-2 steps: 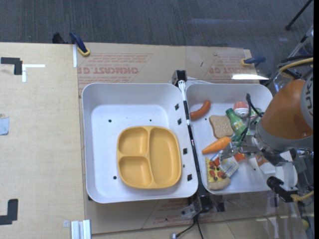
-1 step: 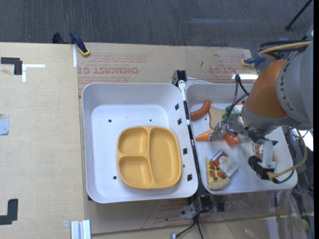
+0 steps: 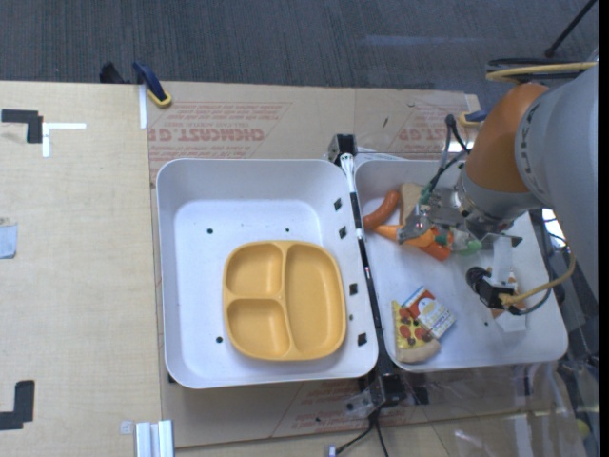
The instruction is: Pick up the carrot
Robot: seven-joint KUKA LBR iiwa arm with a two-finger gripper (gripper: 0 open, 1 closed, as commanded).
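The bench (image 3: 76, 255) is pale wood. Brown cardboard (image 3: 247, 127) lies on it, with two white bins on that: one (image 3: 190, 255) at centre, one (image 3: 533, 341) toward 3 o'clock.

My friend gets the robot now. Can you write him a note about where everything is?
Gripper: low in the right bin, right at the carrot; I can't tell whether it is gripping.
Carrot: near the bin's upper left, its orange body poking out beneath the gripper, beside an orange-red pepper-like piece.
Also there: pizza slice toy at the front of the right bin; yellow divided plate in the left bin.
Done: approach.
Left: confirm the grasp, lift.
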